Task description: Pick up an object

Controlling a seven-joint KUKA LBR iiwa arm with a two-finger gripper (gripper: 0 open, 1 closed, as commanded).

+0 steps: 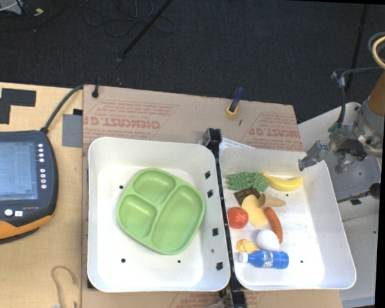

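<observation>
Since the objects lie crowded along the left side of the right-hand white plastic bin (pixel 330 243), whoever guides the arm would do well, I think, to pick one at the edge of the heap. The small blue plastic bottle (pixel 265 259), lying on its side nearest the camera, looks the easiest: it has bare bin floor to its right, so the fingers could come down across its short width without knocking a neighbour.

Counting from there towards the back, I make out one blue bottle, one white egg-shaped piece (pixel 268 239), one small yellow lump (pixel 245 245) just beside the bottle's cap, one red toy tomato (pixel 238 217), one orange toy carrot (pixel 273 221), one pale yellow rounded piece (pixel 256 214), one dark brown piece (pixel 246 196) partly under the others, one green leafy toy vegetable (pixel 247 181) and one yellow toy banana (pixel 284 182). The left-hand white bin (pixel 102 242) carries one green plastic divided plate (pixel 160 210) with three compartments.

Further back, the tool (pixel 311 157) hangs over the right bin's far right corner, well apart from the toys; I cannot tell its state from here.
</observation>
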